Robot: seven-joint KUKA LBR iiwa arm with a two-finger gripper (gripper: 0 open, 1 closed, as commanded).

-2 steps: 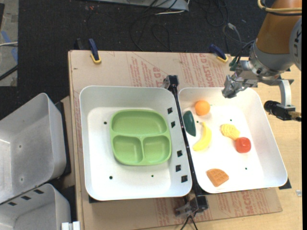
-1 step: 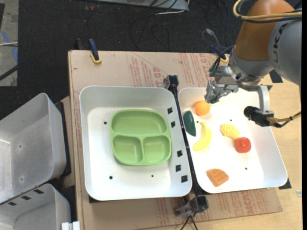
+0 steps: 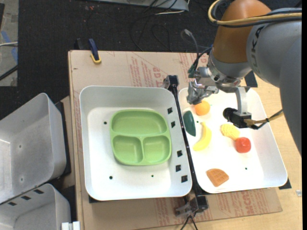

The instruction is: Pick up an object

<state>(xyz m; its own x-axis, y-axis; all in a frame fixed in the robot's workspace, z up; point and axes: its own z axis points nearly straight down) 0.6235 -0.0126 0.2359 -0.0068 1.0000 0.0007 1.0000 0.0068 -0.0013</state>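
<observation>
Claw (image 3: 195,95) hangs low at the right bin's (image 3: 268,166) far left corner, just beside the orange (image 3: 202,108); cannot tell its state. Cardboard-topped bench (image 3: 129,68), dark floor with cables (image 3: 158,32) behind. Two white bins: left bin (image 3: 91,176) holds one green divided tray (image 3: 141,137); right holds one orange, banana (image 3: 203,139), tomato (image 3: 242,144), yellow fruit (image 3: 230,131), green vegetable (image 3: 190,122), bread slice (image 3: 218,177).
</observation>
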